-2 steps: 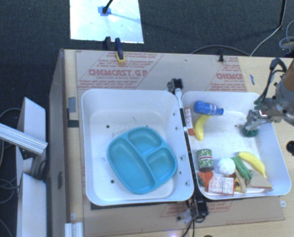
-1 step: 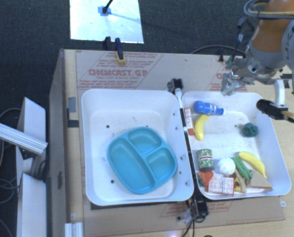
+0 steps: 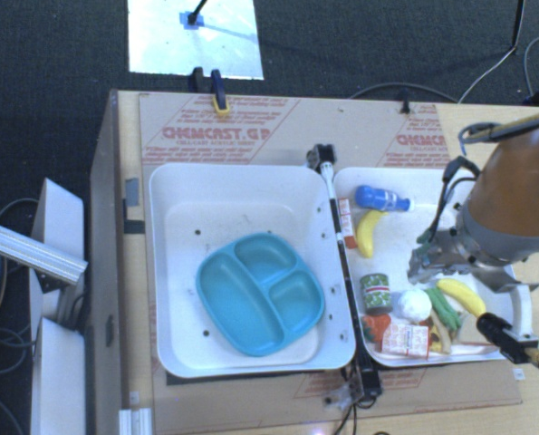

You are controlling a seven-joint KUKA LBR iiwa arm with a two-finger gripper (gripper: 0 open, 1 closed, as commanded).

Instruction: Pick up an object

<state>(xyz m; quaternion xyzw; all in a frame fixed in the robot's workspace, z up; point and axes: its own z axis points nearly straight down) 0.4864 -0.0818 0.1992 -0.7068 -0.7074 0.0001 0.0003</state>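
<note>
The right bin (image 3: 405, 184) holds a blue bottle (image 3: 380, 198) at the back and a yellow banana (image 3: 369, 232) beside it. Toward the front lie a green can (image 3: 375, 292), a white ball (image 3: 415, 304), a green bean pod (image 3: 444, 307), a second yellow banana (image 3: 462, 295) and a red-and-white box (image 3: 405, 338). My gripper (image 3: 427, 265) hangs over the right bin's middle, just behind and above the white ball. Nothing shows between its tips. The arm hides the bin's right side.
The left bin (image 3: 187, 188) holds a blue divided plate (image 3: 260, 293). A dark rail (image 3: 340, 243) runs between the two bins. A white sheet (image 3: 195, 25) lies on the floor behind the bench.
</note>
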